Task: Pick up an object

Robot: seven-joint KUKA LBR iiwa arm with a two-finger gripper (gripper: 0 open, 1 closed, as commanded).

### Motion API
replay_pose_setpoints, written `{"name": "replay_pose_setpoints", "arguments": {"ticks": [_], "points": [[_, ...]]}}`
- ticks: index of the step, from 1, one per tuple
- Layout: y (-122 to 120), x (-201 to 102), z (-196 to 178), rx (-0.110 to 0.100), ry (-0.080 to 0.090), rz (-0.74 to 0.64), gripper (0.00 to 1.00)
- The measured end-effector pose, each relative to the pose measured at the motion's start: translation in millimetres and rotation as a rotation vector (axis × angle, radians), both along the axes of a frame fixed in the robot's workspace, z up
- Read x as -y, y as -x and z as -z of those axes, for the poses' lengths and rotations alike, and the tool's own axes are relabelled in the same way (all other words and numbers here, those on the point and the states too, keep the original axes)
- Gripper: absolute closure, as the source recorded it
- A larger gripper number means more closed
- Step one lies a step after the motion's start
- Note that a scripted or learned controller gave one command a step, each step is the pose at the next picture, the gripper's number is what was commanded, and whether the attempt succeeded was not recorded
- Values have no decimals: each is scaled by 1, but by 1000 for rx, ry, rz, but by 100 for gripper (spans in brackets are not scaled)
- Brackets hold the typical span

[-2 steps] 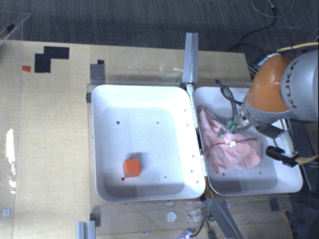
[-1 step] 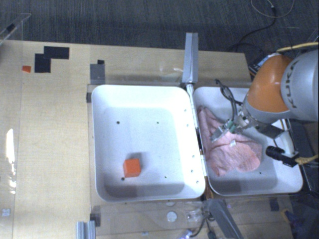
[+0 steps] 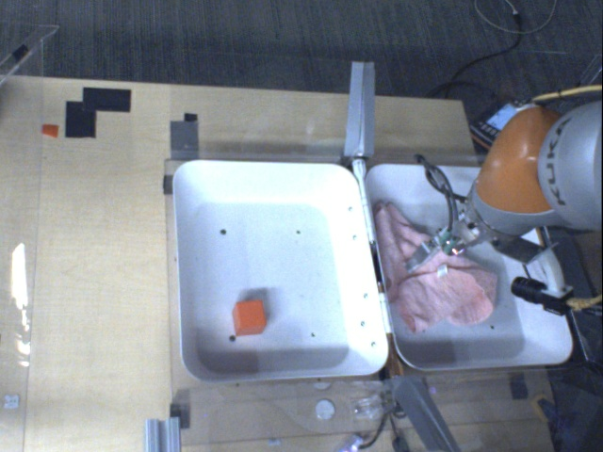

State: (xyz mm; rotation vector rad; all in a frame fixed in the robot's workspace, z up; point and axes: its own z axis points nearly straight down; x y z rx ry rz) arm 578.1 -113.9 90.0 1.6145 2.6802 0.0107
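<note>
The grey arm with the orange band reaches into the right white bin [image 3: 556, 342], its two-finger gripper [image 3: 450, 243] down on the crumpled pink cloth [image 3: 435, 285]. Whether the claw is wide or pinched, I cannot tell from this slant. To do this well: bite on a raised fold near the cloth's middle, close fully, lift straight up. The small orange block [image 3: 250, 316] sits alone in the left white bin [image 3: 193, 252]

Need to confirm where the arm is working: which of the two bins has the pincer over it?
The right bin, the one holding the pink cloth. The pincer sits over that cloth. The left bin holds an orange block.
</note>
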Motion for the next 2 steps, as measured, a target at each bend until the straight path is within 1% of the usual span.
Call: {"name": "replay_pose_setpoints", "arguments": {"ticks": [1,2], "points": [[0,0,0,0,0,0,0],[-4,-1,-14,14,3,-4,100]]}}
